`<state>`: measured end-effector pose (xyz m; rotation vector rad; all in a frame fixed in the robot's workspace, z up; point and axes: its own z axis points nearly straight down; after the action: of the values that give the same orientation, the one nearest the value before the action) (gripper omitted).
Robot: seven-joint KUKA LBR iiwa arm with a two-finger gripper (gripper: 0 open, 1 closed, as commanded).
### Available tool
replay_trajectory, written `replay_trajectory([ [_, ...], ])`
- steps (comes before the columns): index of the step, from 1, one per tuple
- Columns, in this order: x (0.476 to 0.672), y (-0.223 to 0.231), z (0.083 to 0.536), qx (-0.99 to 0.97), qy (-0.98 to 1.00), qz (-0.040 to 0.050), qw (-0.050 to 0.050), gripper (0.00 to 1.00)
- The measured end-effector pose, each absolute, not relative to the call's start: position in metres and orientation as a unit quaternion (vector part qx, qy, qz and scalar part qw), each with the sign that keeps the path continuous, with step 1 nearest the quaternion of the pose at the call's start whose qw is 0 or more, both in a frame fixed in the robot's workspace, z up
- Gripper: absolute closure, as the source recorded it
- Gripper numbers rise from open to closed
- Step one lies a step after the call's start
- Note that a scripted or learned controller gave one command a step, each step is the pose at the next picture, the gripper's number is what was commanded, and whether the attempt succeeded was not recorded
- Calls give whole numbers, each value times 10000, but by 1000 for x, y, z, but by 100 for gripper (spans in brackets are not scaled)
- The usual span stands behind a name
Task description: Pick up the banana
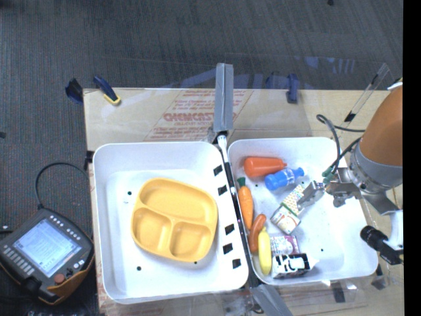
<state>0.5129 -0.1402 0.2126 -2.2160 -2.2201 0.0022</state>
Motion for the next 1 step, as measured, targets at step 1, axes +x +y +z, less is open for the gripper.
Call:
replay_trajectory([
  [1,609,-121,88,-7350,-6780,-5,5,0],
])
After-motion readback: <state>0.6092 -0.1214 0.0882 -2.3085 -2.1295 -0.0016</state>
